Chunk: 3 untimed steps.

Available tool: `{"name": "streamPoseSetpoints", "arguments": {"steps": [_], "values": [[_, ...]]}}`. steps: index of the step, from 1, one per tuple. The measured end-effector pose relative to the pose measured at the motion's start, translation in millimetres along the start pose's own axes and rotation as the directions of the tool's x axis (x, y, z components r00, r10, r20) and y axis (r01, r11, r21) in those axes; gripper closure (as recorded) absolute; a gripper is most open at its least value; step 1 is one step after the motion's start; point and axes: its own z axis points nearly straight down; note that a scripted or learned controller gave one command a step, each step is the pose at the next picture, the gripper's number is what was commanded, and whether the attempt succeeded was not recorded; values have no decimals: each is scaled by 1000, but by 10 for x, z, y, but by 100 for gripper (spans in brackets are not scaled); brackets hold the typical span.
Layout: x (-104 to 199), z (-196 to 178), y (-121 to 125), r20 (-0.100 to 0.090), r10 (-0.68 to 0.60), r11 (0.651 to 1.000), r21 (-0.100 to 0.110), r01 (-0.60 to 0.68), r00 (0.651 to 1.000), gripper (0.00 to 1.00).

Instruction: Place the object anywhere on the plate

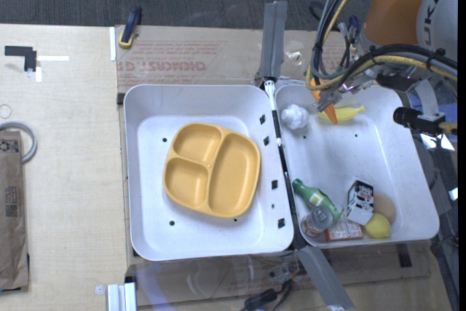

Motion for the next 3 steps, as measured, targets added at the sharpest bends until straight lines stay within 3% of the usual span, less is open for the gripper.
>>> {"name": "streamPoseSetpoints", "arguments": {"steps": [1,2,3], "values": [[0,-1,0,0,0,1000,0,0,1000,0],[770,-927,-155,-1,14,1000,0,-14,1000,0],[1479,243,-470,-2,-139,990,2,139,990,0]]}}
